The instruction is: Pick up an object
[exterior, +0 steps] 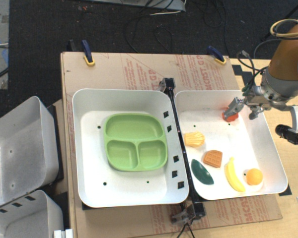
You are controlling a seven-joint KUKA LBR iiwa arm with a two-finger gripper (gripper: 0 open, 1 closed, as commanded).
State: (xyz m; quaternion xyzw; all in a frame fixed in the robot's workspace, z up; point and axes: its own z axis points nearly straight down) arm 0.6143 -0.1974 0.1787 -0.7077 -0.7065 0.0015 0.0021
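Seemingly the gripper [232, 111] is closing in on the small red object [230, 116] at the right bin's [268, 133] far end, its fingers touching it, grasp unconfirmed, and a secure lift is looking next.

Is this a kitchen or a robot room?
Probably a robot test room, not a kitchen: a robot arm reaches over two white bins, the food looks like toys, and cables lie on the floor.

dark floor [35, 29], loose cables [139, 33]
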